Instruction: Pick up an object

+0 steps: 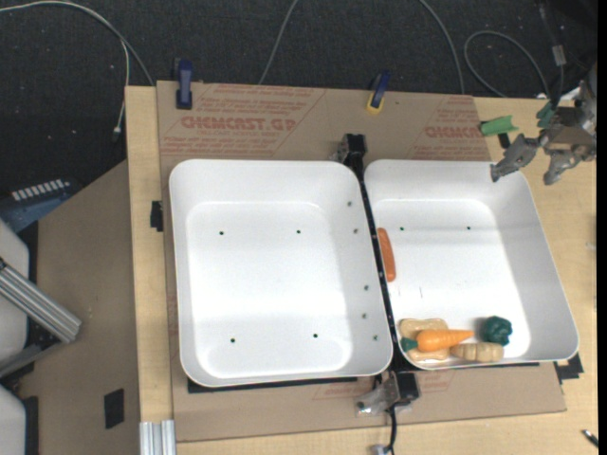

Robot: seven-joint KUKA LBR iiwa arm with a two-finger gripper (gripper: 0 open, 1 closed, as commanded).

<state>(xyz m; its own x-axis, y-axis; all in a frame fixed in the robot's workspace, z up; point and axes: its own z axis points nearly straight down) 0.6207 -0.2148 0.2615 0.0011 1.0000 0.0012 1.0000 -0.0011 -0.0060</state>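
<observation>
A: Where is the hand (533, 161) relative to the right bin (474, 207)?

B: Over that bin's far right corner, at the rim; two grey fingers (507, 159) point down and stand apart, so the hand is spread open; nothing sits between them.

A: And the things it could pick up?

B: All inside the right bin; an orange stick-like piece (387, 255) lies along the bin's left wall, about midway down; the others crowd the bin's near edge; an orange carrot (441, 339) lies on a pale round piece (420, 328) in the near left corner; a tan piece (477, 352) lies just beside the carrot, toward the bin's near rim; a dark green lump (497, 329) sits just to the right of the carrot's tip.

A: How far are they from the hand?

B: Well apart; the hand is at the far right corner of the right bin, the cluster at its near edge.

A: What else is by the right bin?

B: The left bin (275, 263) touches its left side; both rest on the table (303, 126); a yellow-and-blue clamp (378, 91) grips the table's far edge beyond the right bin's far left corner; a blue clamp (183, 83) sits further left along that edge; a green tab (496, 126) shows just beyond the bin's far right corner, beside the hand.
</observation>
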